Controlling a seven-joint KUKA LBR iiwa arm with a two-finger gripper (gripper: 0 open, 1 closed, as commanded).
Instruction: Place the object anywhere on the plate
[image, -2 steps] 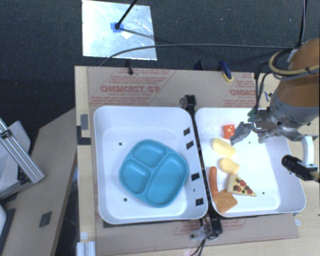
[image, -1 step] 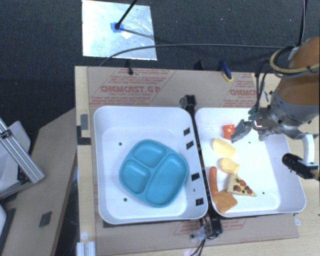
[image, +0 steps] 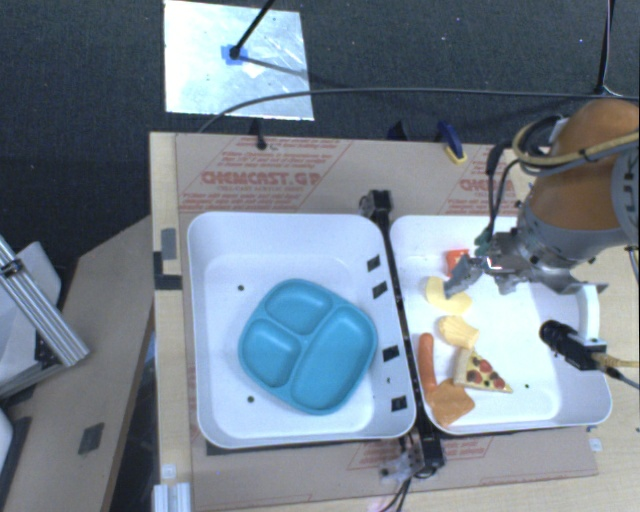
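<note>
We see a light blue plate (image: 308, 344) in a white bin (image: 290, 232). In the other white bin (image: 585, 395) lie a pale yellow chunk (image: 434, 290), a red-orange sausage (image: 428, 362), a pizza slice (image: 481, 372) with red dots on yellow, and an orange wedge (image: 451, 403). The cardboard (image: 300, 175) carries red lettering.

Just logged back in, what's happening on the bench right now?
The arm's end effector is low over the right bin, by a red piece and a pale yellow piece. Whether it grips anything is unclear. A sausage, a pizza slice and other toy foods lie in that bin. The blue plate sits in the left bin with nothing on it yet.
</note>
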